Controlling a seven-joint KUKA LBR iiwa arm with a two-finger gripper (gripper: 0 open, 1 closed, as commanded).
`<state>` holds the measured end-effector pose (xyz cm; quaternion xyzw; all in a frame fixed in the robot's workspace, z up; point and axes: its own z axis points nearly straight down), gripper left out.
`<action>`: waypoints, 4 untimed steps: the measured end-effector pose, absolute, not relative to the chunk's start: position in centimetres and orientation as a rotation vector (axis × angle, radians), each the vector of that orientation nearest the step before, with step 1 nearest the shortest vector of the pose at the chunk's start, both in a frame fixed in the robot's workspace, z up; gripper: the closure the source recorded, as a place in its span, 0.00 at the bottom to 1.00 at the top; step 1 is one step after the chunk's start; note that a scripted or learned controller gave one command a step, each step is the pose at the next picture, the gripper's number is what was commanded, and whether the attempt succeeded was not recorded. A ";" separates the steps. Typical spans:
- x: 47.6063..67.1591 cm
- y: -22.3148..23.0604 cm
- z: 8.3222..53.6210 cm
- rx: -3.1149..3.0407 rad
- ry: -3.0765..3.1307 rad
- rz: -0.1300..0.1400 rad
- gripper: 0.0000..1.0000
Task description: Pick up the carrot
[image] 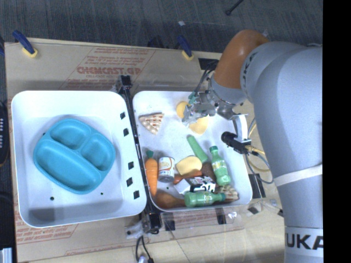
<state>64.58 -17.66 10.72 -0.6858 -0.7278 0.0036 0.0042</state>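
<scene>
Hovering near the back of the right bin (164, 100), my end effector (193, 109) sits among two yellow pieces (181, 109), and I cannot tell from this angle what state it is in. The carrot (151, 174) lies well away from it, at the near left of the same bin, stretched lengthwise along the wall that meets the left bin (22, 163). A small can (166, 169) stands just beside it on the right, and its lower tip runs toward a brown item (167, 200) at the bottom of the pile. To do this well, I judge I should cross over the green pieces (196, 147) high enough to clear them, then come down over the carrot's middle, spanning its narrow width. The gap between wall and can looks tight, so a centred descent matters; a slip could knock the can or pinch the bin wall. The blue tray (74, 155) in the left bin is no concern.
</scene>
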 end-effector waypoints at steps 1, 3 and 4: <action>63.7 -15.4 16.8 -2.577 -1.796 0.004 1.00; 65.0 -16.7 10.8 -2.486 -1.924 -0.004 0.00; 64.5 -16.7 11.3 -2.464 -1.920 0.023 1.00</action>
